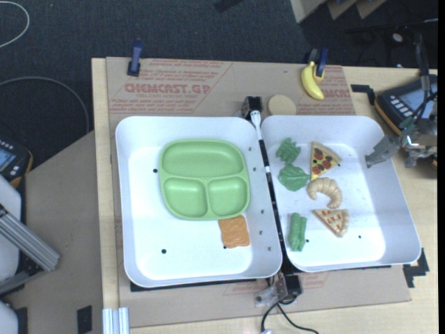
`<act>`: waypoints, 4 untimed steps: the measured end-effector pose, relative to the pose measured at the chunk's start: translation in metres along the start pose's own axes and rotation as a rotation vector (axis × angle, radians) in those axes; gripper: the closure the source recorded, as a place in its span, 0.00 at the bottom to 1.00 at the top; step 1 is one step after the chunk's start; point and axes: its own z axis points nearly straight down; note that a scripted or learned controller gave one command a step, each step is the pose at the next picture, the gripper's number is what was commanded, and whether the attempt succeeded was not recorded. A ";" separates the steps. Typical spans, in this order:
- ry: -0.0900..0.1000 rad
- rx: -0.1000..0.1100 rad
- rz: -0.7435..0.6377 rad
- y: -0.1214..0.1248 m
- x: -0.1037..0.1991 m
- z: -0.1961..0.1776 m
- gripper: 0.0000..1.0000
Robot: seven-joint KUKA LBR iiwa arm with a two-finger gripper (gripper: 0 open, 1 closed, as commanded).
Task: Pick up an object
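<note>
The brown cardboard-covered bench (208, 78) carries two shallow white plastic bins side by side, their inner rims touching along a dark seam. The left bin (135, 214) holds a pale green three-compartment plastic tray (205, 179) near its centre, with bare white floor all round it, widest toward nine and six o'clock; just beside the tray's six o'clock edge lies a small orange flat toy food piece (236, 232). The right bin (389, 221) keeps its toys in its nine o'clock half, leaving open floor from three to five o'clock. The largest there, a tan toy croissant (327, 189), curves with its long axis from ten to five o'clock. At its twelve o'clock sits a toy pizza slice (322, 160), tip toward seven o'clock; at its six o'clock a second pizza slice (333, 220). Two leafy green toy vegetables (289, 164) lie near the seam, and a green toy pod (297, 231) runs twelve to six. The grey two-finger gripper (379, 153) sits over the right bin's three o'clock rim, gripping nothing; how far it is parted cannot be told. A yellow toy banana (313, 83) lies on the bench beyond the bins.
</note>
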 end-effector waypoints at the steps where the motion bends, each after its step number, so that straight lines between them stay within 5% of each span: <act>1: 0.006 0.016 0.007 -0.066 -0.027 0.121 0.00; 2: -0.006 -0.019 -0.003 -0.054 -0.026 0.152 0.00; 3: -0.011 -0.023 -0.001 -0.053 -0.029 0.160 0.00; 4: -0.033 -0.045 0.004 -0.049 -0.037 0.144 1.00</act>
